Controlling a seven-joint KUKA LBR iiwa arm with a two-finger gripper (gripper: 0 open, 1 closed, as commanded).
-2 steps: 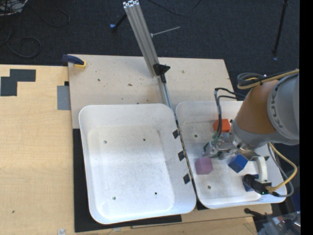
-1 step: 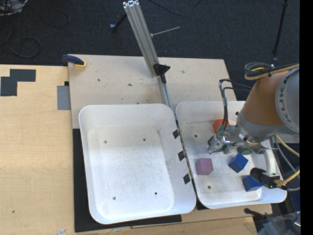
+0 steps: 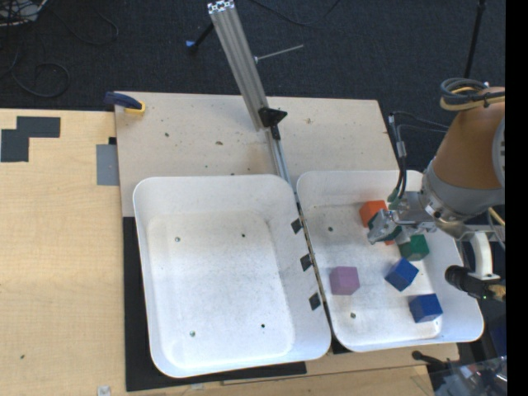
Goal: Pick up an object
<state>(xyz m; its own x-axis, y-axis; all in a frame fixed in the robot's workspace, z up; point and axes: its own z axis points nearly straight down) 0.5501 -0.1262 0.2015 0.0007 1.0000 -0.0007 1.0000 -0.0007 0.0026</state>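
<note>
Low over the right bin [image 3: 462, 333], the gripper [image 3: 384, 231] hangs between an orange block [image 3: 371, 212] on its far side and a green block [image 3: 415, 247] on its near side; whether it is wide, narrow or holding anything cannot be told. Nearer the camera lie a blue cube [image 3: 401, 275], a second blue cube [image 3: 426, 307] and a purple cube [image 3: 344, 280]. Beside them, the left bin [image 3: 157, 221] adjoins the right.

Two shallow white plastic bins [image 3: 214, 349], matt and speckled, sit on a pale wooden bench [image 3: 58, 246]; a ribbed silvery metal bar [image 3: 239, 60] gleams at upper centre.
</note>
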